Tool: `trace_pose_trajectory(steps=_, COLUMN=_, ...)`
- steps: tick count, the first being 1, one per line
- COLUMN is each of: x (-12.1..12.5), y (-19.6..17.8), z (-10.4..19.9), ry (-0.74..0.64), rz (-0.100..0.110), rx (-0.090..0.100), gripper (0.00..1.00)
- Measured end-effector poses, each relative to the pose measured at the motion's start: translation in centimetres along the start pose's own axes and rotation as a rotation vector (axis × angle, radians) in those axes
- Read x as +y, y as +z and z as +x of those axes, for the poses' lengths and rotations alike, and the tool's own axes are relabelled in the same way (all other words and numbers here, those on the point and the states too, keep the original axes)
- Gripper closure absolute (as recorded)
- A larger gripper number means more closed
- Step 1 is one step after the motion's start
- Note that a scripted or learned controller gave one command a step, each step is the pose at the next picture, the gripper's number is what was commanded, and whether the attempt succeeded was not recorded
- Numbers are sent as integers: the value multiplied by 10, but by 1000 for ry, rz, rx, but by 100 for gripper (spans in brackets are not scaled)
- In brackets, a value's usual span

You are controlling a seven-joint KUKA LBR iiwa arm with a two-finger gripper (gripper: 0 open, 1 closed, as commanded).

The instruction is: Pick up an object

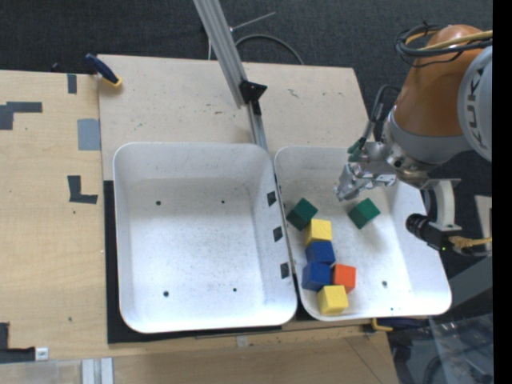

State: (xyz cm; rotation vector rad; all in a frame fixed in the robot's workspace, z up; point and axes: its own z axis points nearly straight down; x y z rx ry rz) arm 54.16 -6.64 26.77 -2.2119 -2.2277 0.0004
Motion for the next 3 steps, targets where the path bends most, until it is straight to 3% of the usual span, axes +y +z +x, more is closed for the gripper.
trace_pose_trajectory(steps=1, x=8, y=-1, z=53, ry=0, rz=0, rx=0, gripper=100)
trace_pose_trajectory(steps=3, x=39, y=34, z=166, ry=1, rz=1, rx=-1, gripper=100)
